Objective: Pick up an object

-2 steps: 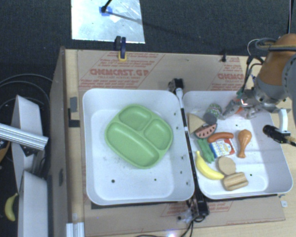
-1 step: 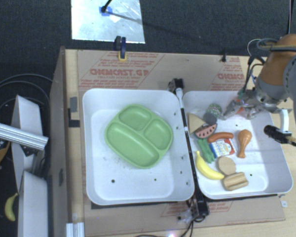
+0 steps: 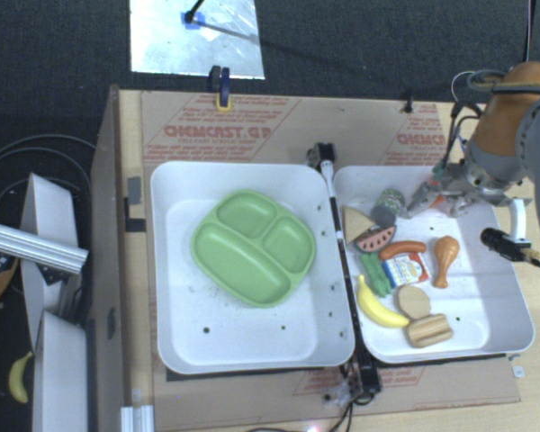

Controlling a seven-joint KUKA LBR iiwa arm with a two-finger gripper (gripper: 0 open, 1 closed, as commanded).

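Note:
My gripper [image 3: 436, 203] hangs over the far part of the right bin [image 3: 495, 318], its fingers [image 3: 418, 202] spread open with nothing between them. Just left of it lies a small grey-green can [image 3: 391, 201]. In front of it sit a tan chicken drumstick [image 3: 445, 257] and a red sausage [image 3: 403, 249]. Further left are a watermelon slice [image 3: 375, 238] and a cheese wedge [image 3: 357, 220]. A yellow banana [image 3: 378, 304], a round cookie [image 3: 414, 301] and a bread loaf [image 3: 429, 330] lie near the bin's front.
The left bin [image 3: 175, 331] holds a green divided plate [image 3: 254, 247]. A green pea pod [image 3: 373, 272] and a small packet [image 3: 404, 269] crowd the right bin's middle. A black part of the arm [image 3: 507, 244] juts over the right bin's right side.

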